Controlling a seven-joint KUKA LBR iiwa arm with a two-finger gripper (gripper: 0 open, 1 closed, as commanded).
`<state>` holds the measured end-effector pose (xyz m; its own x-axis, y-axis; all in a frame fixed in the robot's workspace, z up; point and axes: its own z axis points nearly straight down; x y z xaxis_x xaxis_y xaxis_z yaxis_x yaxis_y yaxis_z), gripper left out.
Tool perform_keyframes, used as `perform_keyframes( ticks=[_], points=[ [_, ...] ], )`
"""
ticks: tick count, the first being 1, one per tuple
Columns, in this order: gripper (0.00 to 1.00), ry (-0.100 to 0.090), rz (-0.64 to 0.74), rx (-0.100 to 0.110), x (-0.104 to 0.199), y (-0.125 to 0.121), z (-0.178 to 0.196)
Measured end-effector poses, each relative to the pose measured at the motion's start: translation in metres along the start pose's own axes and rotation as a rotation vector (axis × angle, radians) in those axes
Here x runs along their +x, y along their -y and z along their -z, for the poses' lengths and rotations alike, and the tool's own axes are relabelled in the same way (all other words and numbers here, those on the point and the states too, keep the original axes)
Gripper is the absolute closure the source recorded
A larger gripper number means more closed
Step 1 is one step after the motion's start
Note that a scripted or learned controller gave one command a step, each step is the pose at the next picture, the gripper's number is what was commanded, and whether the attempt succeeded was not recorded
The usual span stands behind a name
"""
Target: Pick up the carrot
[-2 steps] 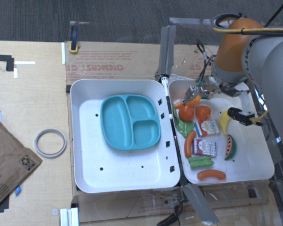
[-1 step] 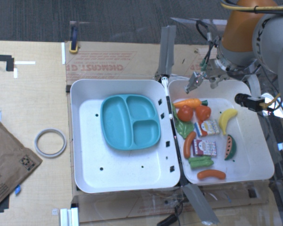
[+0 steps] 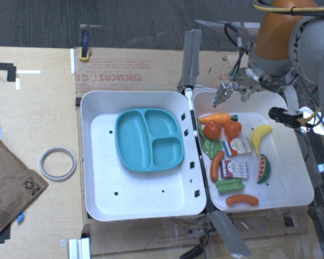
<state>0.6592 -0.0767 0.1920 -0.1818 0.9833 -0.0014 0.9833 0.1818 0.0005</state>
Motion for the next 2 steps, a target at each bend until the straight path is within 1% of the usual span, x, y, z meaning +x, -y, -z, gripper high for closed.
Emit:
perform_keyframes(
  ticks=[1, 2],
  points=[
    [0.00, -0.001, 0.031, 0.002, 0.012, 0.030, 0.000],
    [0.00, -0.001, 0.324, 0.001, -0.013, 0.046, -0.066]
  ],
)
